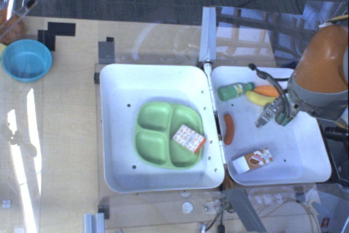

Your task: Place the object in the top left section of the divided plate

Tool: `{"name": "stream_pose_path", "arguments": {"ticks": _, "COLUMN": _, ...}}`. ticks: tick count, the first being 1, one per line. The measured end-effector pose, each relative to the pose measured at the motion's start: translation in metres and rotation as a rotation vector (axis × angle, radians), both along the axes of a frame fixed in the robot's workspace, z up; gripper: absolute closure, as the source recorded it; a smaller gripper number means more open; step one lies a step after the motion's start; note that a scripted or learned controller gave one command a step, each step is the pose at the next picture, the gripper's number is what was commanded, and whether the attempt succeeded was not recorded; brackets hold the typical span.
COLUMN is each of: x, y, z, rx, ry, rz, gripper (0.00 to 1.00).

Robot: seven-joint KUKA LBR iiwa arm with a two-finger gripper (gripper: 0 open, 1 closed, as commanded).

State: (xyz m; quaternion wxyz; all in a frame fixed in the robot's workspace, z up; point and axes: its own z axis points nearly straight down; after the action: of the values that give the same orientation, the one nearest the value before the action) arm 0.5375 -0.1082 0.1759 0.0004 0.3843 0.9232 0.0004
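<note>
A green divided plate (158,117) lies in the left bin (120,90). A small patterned box (188,138) with a red edge rests tilted on the plate's right side, over the lower right section. My gripper (268,117) hangs over the middle of the right bin (305,166), below a banana (258,98) and a carrot (265,90). A green bottle (234,90) lies at the bin's upper left, a sausage (228,128) near its left wall, and a brown and white carton (252,161) toward its front. Nothing shows between the fingers.
A blue bowl (26,59) sits on the bench at far left. A metal post (208,35) rises behind the divide between the bins. Black cables run across the dark floor at the back.
</note>
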Motion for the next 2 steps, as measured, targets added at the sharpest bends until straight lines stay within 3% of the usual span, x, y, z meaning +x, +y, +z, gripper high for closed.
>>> {"name": "stream_pose_path", "arguments": {"ticks": 1, "x": 0.002, "y": 0.001, "z": 0.009, "rx": 0.001, "ry": -0.002, "rz": 0.003, "gripper": 1.00}}
{"name": "stream_pose_path", "arguments": {"ticks": 2, "x": -0.016, "y": -0.029, "z": 0.063, "rx": -0.003, "ry": -0.007, "rz": 0.090, "gripper": 1.00}}
